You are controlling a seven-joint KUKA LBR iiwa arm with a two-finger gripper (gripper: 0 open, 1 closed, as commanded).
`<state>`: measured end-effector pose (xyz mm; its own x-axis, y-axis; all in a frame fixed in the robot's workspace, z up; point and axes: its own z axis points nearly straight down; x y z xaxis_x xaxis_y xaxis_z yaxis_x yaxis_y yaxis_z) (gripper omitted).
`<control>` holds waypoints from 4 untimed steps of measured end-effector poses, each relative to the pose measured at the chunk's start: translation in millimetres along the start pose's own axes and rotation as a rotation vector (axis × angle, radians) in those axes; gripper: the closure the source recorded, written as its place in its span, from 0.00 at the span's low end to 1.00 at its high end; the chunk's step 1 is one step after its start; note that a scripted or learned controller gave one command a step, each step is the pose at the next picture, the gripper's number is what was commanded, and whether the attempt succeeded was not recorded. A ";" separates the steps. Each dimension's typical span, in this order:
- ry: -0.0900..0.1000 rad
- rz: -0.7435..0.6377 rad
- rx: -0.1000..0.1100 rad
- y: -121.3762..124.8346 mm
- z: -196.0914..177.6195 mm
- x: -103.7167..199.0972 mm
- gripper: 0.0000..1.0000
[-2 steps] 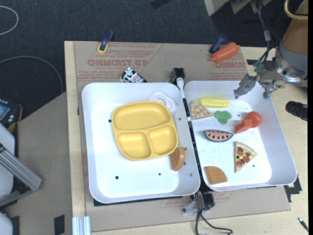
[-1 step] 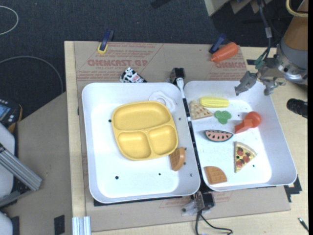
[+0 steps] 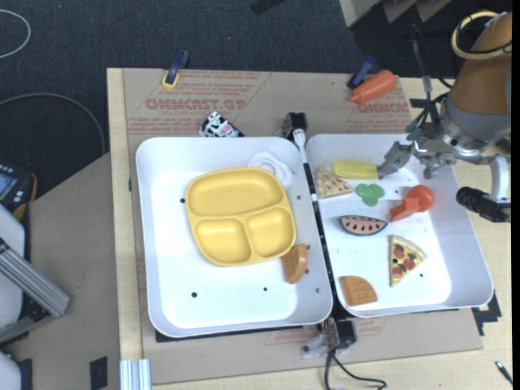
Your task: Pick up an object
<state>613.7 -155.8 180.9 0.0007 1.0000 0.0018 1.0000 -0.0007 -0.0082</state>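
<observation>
Toy foods, our candidates for the pick, all lie in the right bin point(image 3: 467, 242): a corn cob point(image 3: 354, 169) and a waffle piece point(image 3: 331, 184) near the far left corner, a green broccoli piece point(image 3: 370, 192), a red-orange toy point(image 3: 412, 202), a watermelon slice point(image 3: 363, 224), a pizza slice point(image 3: 404, 258) and a brown bread piece point(image 3: 357, 289) toward the near wall. One more brown piece point(image 3: 296, 262) sits in the left bin point(image 3: 162, 242), touching the near right corner of the yellow divided plate point(image 3: 240, 215).

We judge the task not yet done. The gripper point(image 3: 396, 158) hangs over the far side of the right bin, just beside the corn cob's right end, and we see nothing between its fingers. Whether they are spread or pressed together we cannot tell; the tip is small and dark at this angle. Everything from descent through closing and lifting looks left to do.

On room: the corn cob, waffle piece and broccoli piece crowd each other, and the far wall and the ridge between the bins run close by, so fingers get little clearance there. The pizza slice and the bread piece lie well apart from their neighbours, with bare white floor around them. The red-orange toy sits between the two groups. The arm point(image 3: 479, 96) reaches in over the right wall, so the right half offers the freest approach.
</observation>
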 end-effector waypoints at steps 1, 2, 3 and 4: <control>0.001 -0.001 0.000 -7.9 60.2 5.6 0.00; 0.000 -0.001 -0.002 -8.6 98.9 6.5 0.00; -0.002 0.000 -0.009 -6.9 85.1 5.9 1.00; -0.004 -0.002 -0.015 -5.6 41.3 9.2 1.00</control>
<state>607.8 -146.5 139.7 -0.0010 1.0000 -0.0021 1.0000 0.0010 0.0065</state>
